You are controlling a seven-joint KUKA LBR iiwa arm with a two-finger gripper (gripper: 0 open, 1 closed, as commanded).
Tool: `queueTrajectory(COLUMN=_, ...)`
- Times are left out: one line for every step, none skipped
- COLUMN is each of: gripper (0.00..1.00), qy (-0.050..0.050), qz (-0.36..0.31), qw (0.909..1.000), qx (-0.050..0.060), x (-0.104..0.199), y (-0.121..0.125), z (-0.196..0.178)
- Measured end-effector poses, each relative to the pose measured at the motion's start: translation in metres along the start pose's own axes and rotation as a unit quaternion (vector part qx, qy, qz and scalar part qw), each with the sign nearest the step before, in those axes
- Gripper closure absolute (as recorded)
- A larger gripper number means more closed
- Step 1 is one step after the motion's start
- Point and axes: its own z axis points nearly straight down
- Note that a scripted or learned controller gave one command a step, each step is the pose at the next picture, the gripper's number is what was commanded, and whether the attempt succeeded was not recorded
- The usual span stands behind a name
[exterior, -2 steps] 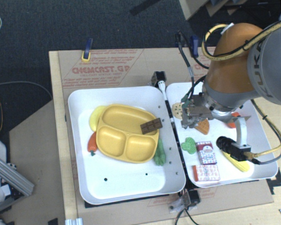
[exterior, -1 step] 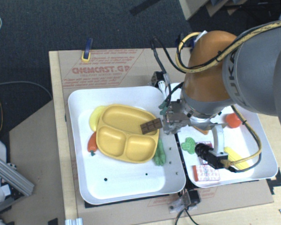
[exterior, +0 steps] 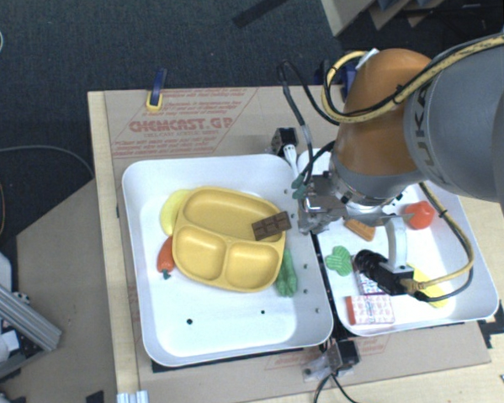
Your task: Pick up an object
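Pincer [exterior: 310, 208] position: it sits low over the seam where the two bins meet, at the end of the grey arm with the orange band [exterior: 382, 105]. We cannot tell from this view whether it is set wide or narrow, and we see nothing held in it.

Nearest the camera, in the right bin [exterior: 479, 277], we note a red-and-white packet [exterior: 371, 308] lying flat by the near wall, with a yellow item [exterior: 440, 294] beside it, partly hidden. A little farther back we find a green item [exterior: 339, 259] close to the bin's left wall.

In the left bin [exterior: 225, 328], a second green piece [exterior: 285, 276] lies against the right edge of a yellow compartment tray [exterior: 225, 248]. An orange-red item [exterior: 165, 257] touches the tray's left side. A brown block [exterior: 270, 227] rests on the tray's right rim, just beside the pincer and apart from it; we take this as the object closest to hand. A yellow piece [exterior: 172, 211] shows from under the tray's far left corner.

Farther back in the right bin, we see an orange piece [exterior: 361, 229] and a red item [exterior: 420, 215].

Beyond the bins lies a cardboard sheet [exterior: 189, 120] with red print, with a blue-and-yellow clamp [exterior: 155, 92] at its far edge.
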Motion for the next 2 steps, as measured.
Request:
queueTrajectory(gripper=1.00, qy=0.000, qz=0.000, qw=1.0000, qx=0.000, x=-0.009, y=-0.001, z=-0.004)
queueTrajectory(gripper=1.00, qy=0.000, qz=0.001, qw=1.0000, qx=0.003, x=-0.006, y=-0.018, z=-0.002)
